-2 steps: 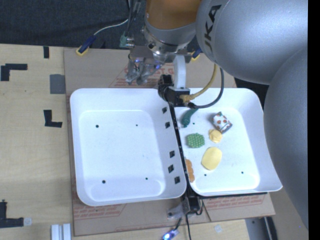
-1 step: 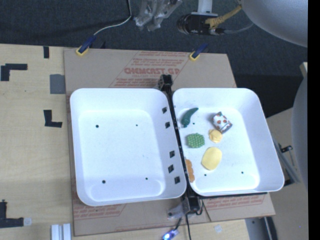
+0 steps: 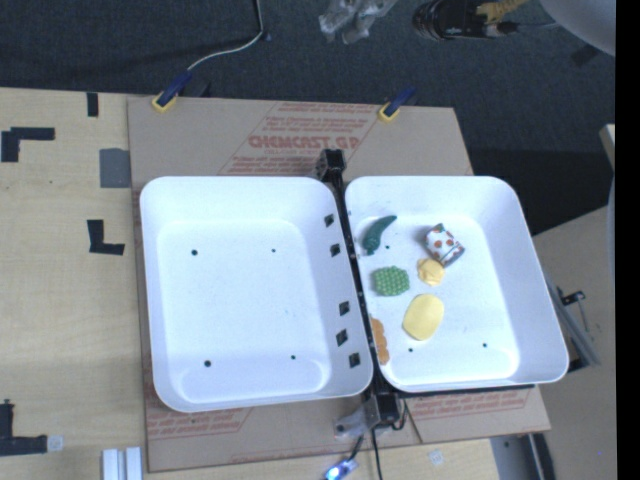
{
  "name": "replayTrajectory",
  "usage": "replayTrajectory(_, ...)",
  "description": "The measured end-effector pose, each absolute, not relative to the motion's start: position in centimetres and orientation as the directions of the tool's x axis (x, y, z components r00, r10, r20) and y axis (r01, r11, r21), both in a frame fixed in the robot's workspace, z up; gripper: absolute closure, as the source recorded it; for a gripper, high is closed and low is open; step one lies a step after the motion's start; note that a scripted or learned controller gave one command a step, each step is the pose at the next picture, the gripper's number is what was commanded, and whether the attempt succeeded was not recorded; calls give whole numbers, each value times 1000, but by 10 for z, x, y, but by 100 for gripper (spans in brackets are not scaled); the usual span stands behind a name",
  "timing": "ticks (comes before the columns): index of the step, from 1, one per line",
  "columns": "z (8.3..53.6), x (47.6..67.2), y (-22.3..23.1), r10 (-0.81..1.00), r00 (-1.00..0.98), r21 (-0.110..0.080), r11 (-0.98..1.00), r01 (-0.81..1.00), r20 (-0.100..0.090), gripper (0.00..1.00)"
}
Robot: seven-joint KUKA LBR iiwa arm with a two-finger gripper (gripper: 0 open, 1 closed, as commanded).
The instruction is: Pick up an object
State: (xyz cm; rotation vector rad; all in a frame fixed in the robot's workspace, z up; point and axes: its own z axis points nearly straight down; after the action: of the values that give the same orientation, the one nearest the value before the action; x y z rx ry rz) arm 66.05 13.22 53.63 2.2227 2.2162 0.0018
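Camera view: five small objects are seen in the right bin (image 3: 520, 268), all grouped in its left half. A teal curved piece (image 3: 377, 232) lies nearest the bin's far-left corner, its long axis running diagonally, the broader end toward the far side and the tapered end pointing toward the left wall. Just beside it, toward the bin's middle, a small white-and-red patterned object (image 3: 441, 243) is seen, tilted, with a small pale yellow lump (image 3: 430, 272) touching or nearly touching its near side. A green bumpy round piece (image 3: 391, 281) sits below the teal one, near the left wall. A larger yellow oval (image 3: 423, 317) is placed nearer the front, long axis tilted slightly from near-left to far-right. An orange object (image 3: 379, 340) is pressed against the left wall near the front-left corner, partly hidden by the rim, long axis along the wall.

The left bin (image 3: 240, 288) adjoins the right one; both rest on a cardboard sheet (image 3: 300, 138) on the bench (image 3: 60, 268).

The gripper (image 3: 355, 13) is seen blurred, well beyond the far edge of the bins, above dark floor. Nothing is seen between its fingers; how far open they are cannot be told.
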Motion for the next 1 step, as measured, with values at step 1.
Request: replayTrajectory(1,535,669,45,1000,7,0,-7,1000,-2,100)
